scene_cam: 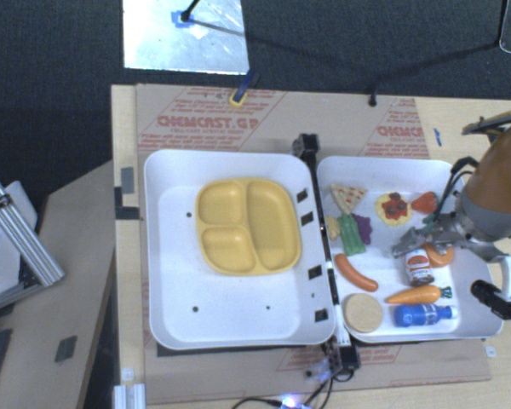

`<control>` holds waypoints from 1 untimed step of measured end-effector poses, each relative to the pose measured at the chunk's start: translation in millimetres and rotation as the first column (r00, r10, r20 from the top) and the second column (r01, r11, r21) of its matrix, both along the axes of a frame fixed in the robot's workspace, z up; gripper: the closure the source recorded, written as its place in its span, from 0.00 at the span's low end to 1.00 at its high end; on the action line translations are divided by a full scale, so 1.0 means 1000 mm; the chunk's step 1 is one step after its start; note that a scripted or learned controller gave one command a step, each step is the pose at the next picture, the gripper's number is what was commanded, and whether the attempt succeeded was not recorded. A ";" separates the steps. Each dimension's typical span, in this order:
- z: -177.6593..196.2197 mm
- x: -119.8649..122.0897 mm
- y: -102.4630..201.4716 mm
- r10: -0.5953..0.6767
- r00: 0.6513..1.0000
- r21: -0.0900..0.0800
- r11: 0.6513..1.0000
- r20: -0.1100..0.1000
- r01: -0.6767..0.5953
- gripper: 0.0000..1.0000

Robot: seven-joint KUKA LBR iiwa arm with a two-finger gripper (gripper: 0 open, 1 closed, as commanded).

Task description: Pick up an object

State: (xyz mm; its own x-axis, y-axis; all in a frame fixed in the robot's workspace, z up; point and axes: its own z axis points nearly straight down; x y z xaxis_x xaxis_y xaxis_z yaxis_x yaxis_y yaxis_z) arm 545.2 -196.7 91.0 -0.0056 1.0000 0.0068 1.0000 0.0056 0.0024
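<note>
The gripper (415,244) hovers over the small can (418,267) at right (finger state unclear); nothing lifted yet.

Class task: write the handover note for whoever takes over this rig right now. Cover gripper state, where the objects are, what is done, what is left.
Gripper: low in the right bin, over the small can; grip unclear.
Objects: can, hot dog, carrot, blue bottle, round cracker, green-and-purple vegetables all lie in the right bin. Yellow divided plate sits in the left bin.
Done: nothing visibly lifted.
Left: grasp and raise one object.
</note>
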 end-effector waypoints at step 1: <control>0.013 0.003 -0.006 -0.002 1.000 -0.019 1.000 0.020 0.002 1.00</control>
